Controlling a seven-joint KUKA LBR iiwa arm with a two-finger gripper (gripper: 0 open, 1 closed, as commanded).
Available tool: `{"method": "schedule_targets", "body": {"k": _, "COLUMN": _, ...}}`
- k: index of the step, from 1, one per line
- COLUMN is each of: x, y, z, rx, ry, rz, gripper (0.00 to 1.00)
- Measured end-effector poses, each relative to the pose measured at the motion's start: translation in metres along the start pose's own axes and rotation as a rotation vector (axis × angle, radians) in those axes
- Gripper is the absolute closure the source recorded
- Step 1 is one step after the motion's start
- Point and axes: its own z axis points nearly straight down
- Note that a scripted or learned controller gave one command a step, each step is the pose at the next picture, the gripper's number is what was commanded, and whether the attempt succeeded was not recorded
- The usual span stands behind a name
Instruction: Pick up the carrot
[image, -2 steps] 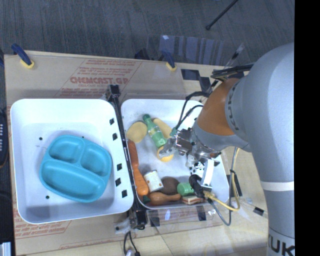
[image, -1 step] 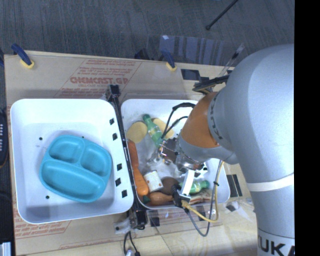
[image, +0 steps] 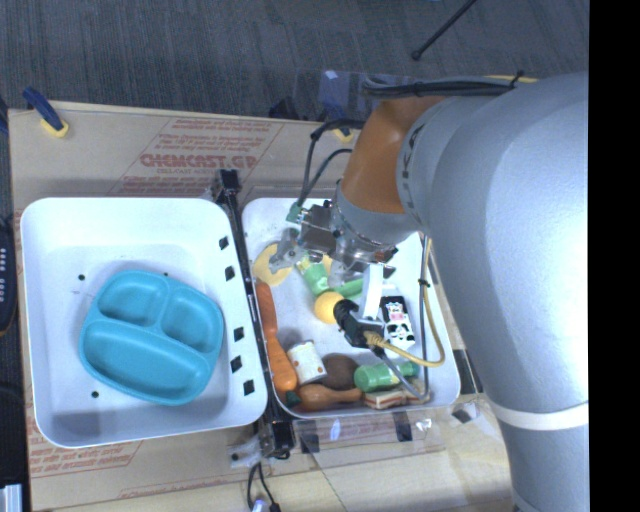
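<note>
While the arm (image: 480, 200) leans in from the right and covers much of the right-hand bin (image: 445, 370), the gripper (image: 322, 262) hangs low over that bin's upper half, down among the toy food. Is it released or clenched? I cannot tell from up here; the wrist hardware and its orange band (image: 385, 160) mask the business end.

Right around it, there's a yellow piece (image: 268, 266) just to its left by the bin wall, green bits (image: 318, 275) tucked underneath, and a yellow ball-like item (image: 328, 307) a touch lower. None of that is the target.

And there's the carrot (image: 272, 335): long, orange, lying lengthwise hard against the bin's left wall, running from below the yellow piece down toward the near corner. That's an awkward berth, since the wall leaves little room for a finger on that side. My read is that the gripper sits near the carrot's upper end but off to its right, so a grasp isn't set up yet.

Further out, the near end of the bin is a jumble: a white block (image: 305, 360), a dark brown lump (image: 340, 370), a green piece (image: 375, 377) and a small cow-patterned carton (image: 397, 322), all crowding the carrot's lower end.

Across the divide, the left-hand bin (image: 60, 230) holds a blue divided plate (image: 150, 335), well apart from the action.
</note>
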Motion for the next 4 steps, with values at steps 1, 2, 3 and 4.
{"method": "schedule_targets", "body": {"k": 1, "x": -0.062, "y": 0.009, "z": 0.104, "rx": 0.006, "ry": -0.003, "rz": -0.409, "gripper": 0.00}}
{"method": "schedule_targets", "body": {"k": 2, "x": -0.102, "y": 0.002, "z": 0.075, "rx": 0.006, "ry": -0.001, "rz": -0.680, "gripper": 0.00}}
{"method": "schedule_targets", "body": {"k": 3, "x": -0.073, "y": 0.093, "z": 0.102, "rx": 0.001, "ry": -0.003, "rz": -0.385, "gripper": 0.00}}
{"method": "schedule_targets", "body": {"k": 4, "x": -0.058, "y": 0.054, "z": 0.102, "rx": 0.006, "ry": -0.001, "rz": -0.701, "gripper": 0.00}}
